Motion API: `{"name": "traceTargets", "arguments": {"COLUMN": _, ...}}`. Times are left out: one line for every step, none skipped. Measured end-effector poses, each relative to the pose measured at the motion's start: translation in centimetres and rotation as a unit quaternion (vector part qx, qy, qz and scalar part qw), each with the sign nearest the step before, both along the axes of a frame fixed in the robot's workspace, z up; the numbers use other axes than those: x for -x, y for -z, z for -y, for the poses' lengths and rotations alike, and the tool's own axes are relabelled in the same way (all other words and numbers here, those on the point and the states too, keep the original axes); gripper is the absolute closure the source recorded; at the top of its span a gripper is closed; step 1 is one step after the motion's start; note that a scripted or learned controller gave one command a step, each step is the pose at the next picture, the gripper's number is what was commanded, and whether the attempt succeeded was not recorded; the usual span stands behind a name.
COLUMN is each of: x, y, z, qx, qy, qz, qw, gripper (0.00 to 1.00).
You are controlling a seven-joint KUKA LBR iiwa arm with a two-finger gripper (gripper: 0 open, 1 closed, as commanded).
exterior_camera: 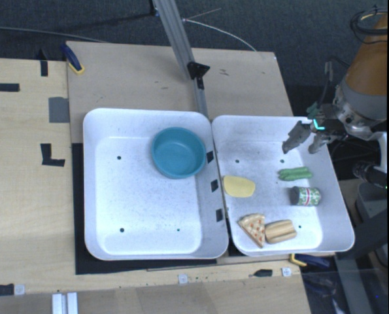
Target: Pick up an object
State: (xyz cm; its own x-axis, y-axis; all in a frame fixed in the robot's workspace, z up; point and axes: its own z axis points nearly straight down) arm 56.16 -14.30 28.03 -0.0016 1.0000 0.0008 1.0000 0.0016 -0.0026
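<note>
1. The gripper (pixel 305 138) hangs over the far right part of the right bin (pixel 246 133), reaching in from the right on the grey arm (pixel 364 77) with its orange band.
2. Its two dark fingers (pixel 292 138) are spread apart, with bare bin floor showing between them; nothing is held.
3. A green pod-shaped object (pixel 295 173), slim and bumpy like a pea pod, lies on the bin floor just near of the gripper, apart from the fingers, with its length running left to right.
4. Just near of that pod lies a small can (pixel 304 196) on its side, with a green, white and red label and a grey metal end facing left.
5. A pale yellow rounded piece (pixel 238 186) sits toward the left side of the right bin, well apart from the gripper.
6. At the near edge of the same bin, a pizza slice (pixel 252 229) with reddish dots lies beside a tan hot-dog-like bun (pixel 280 231); the two touch or nearly touch.
7. The left bin (pixel 116 201) holds a round blue bowl (pixel 178 152), upright, in its far right corner.
8. Both bins rest side by side on a light wooden bench (pixel 24 175).
</note>
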Motion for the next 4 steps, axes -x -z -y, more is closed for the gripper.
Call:
{"name": "traceTargets", "arguments": {"x": 0.0, "y": -0.1, "z": 0.0, "qx": 0.0001, "qy": 0.000, "qz": 0.001, "qw": 1.0000, "gripper": 0.00}}
{"name": "traceTargets", "arguments": {"x": -0.6, "y": 6.1, "z": 0.2, "qx": 0.0003, "qy": 0.000, "qz": -0.003, "qw": 1.0000, "gripper": 0.00}}
{"name": "traceTargets", "arguments": {"x": -1.1, "y": 10.8, "z": -0.4, "qx": 0.0003, "qy": 0.000, "qz": -0.002, "qw": 1.0000, "gripper": 0.00}}
{"name": "traceTargets", "arguments": {"x": -1.4, "y": 15.3, "z": -0.6, "qx": 0.0005, "qy": 0.000, "qz": -0.001, "qw": 1.0000, "gripper": 0.00}}
